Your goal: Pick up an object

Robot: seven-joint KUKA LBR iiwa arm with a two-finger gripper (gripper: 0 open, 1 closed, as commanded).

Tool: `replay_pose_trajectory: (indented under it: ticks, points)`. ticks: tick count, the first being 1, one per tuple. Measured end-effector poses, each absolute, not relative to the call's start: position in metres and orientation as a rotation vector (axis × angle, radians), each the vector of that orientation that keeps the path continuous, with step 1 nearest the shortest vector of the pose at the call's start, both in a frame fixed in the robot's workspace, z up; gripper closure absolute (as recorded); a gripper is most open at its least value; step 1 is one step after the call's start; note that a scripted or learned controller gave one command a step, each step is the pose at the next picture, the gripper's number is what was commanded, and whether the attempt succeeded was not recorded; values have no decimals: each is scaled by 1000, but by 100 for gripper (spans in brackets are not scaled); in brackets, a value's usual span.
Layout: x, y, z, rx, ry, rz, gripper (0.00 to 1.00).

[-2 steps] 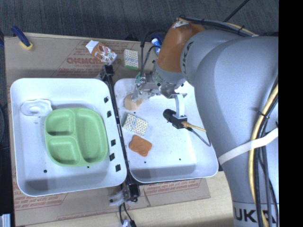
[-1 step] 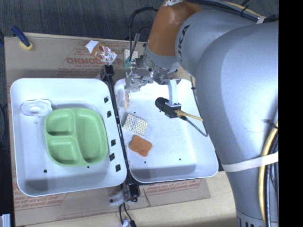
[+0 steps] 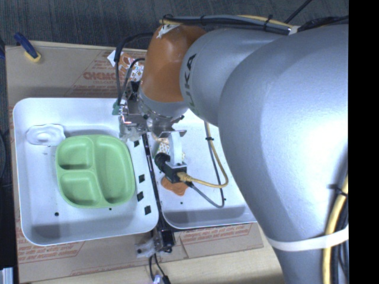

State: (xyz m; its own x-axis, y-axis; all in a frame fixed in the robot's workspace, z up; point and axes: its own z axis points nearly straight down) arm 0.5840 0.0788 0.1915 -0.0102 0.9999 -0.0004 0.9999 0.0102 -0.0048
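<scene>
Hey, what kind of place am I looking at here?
Probably a robotics lab's bin-picking bench. A grey and orange arm reaches over two white bins set on cardboard. The left bin holds a green divided plate, likely a test object.

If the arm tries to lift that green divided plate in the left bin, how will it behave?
The green plate looks like rigid moulded plastic, so it probably stays stiff and feels light. It lies flat in the left bin, so it is unlikely to roll. Its smooth, low rounded rim gives little to pinch, so it may slip or tilt.
</scene>
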Motion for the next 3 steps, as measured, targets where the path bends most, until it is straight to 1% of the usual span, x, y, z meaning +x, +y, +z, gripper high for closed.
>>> replay_pose_trajectory:
  ticks: [1,2,3]
  points:
    - [476,122,223,-2209,-2231,6,100]
    - [476,122,233,-2205,-2233,8,100]
    - [476,181,328,-2212,-2231,-1,100]
